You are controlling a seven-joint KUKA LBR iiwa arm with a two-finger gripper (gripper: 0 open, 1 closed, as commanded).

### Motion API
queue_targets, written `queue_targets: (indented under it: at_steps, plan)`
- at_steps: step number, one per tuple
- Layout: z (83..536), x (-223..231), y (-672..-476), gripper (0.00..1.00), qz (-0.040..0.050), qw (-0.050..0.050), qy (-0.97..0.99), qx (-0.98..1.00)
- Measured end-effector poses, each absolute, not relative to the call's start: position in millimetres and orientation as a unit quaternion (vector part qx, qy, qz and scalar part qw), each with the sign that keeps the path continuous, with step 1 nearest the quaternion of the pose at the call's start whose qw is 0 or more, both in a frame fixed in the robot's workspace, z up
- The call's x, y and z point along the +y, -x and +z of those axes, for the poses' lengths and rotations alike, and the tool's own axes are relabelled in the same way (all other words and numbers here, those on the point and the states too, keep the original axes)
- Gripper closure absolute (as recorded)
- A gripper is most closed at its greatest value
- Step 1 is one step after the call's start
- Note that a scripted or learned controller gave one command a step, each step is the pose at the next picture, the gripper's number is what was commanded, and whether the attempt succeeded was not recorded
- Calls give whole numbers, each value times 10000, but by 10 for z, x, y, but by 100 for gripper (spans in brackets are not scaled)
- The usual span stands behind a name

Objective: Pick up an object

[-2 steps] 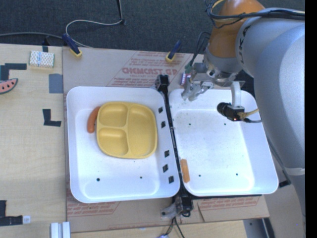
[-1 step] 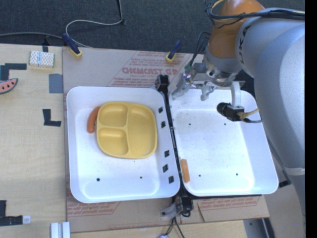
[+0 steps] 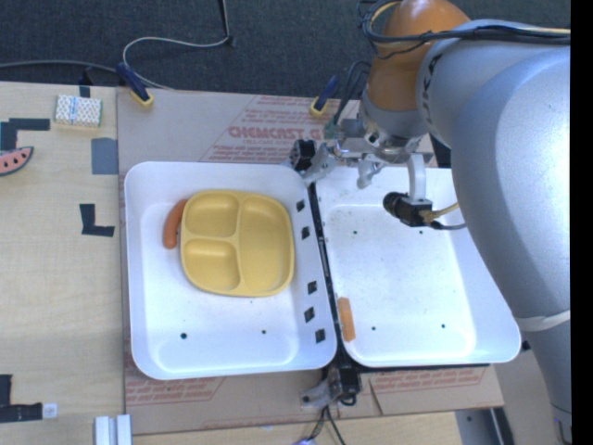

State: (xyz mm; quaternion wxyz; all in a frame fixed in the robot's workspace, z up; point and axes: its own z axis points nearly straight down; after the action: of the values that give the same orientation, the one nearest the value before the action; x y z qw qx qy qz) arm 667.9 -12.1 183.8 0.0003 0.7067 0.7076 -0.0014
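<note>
Yellow three-compartment plate (image 3: pixel 237 243) is seen flat in left bin (image 3: pixel 148 341), orange carrot (image 3: pixel 170 225) touching its left edge. Claw (image 3: pixel 366 160) state can't be told.

just one fixed cam up above the tabletop (image 3: pixel 56 248), angled down over both white bins (image 3: pixel 148 341), arm (image 3: pixel 500 109) coming in from the right
</note>
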Motion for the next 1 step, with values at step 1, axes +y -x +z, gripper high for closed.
queue_targets:
  at_steps: [1]
  plan:
    - [1936,-121,-6679,100,-24,7,-7063,7079]
